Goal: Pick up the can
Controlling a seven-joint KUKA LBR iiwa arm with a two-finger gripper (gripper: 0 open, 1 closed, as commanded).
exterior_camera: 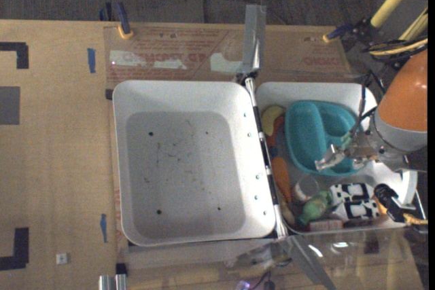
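Hovering the gripper (334,158) low over the teal bowl (312,132) in the right bin (309,87), reaching phase, nothing between slightly parted fingers. Needing to shift toward the can (307,185) beside the bowl.

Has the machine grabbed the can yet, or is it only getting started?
Early, from what shows. Done: the arm has reached over the right bin, and its end effector sits low above the teal bowl. In hand: nothing visible between its tips. Left: finding and lifting the can; I cannot pick it out for sure among the cluttered items. The left bin plays no part so far.
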